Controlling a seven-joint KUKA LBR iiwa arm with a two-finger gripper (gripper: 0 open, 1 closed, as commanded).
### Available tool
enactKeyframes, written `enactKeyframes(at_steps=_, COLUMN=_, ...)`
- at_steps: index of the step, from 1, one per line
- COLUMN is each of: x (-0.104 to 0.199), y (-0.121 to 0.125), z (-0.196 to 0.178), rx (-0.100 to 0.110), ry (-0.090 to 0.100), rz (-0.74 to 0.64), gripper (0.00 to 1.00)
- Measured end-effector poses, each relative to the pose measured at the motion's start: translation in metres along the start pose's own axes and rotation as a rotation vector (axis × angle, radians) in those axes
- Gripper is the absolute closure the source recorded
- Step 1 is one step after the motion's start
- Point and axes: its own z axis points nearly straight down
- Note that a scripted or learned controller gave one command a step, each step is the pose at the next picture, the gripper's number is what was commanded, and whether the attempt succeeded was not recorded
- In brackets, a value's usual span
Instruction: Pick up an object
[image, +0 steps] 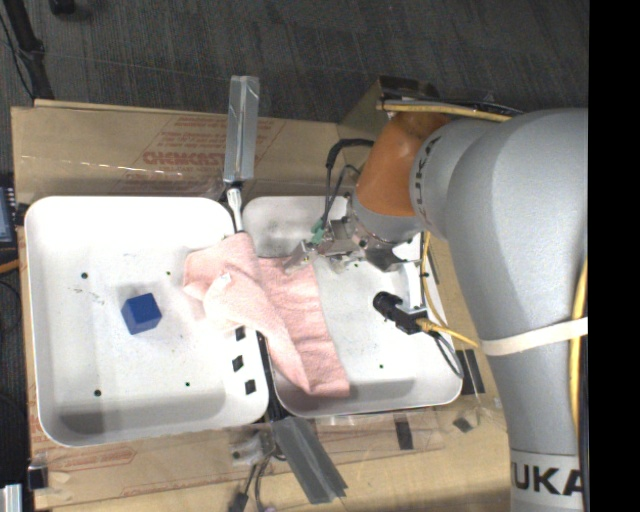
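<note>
The gripper, at frame centre, hovered at the upper edge of the pink cloth draped across both bins (finger state indiscernible), indicating the approach step; next, a descent and closure on the cloth.

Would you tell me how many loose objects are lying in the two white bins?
2: a blue cube in the left bin, and a pink cloth draped across both; it may hide more.

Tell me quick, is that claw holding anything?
Two-finger gripper: low over the pink cloth in the right white bin; a grasp cannot be told.
</note>
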Motion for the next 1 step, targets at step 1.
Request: enactKeyframes(at_steps=1, x=0.0336, y=0.0101, z=0.0, rx=0.0, ry=0.0, rz=-0.135, gripper=0.0)
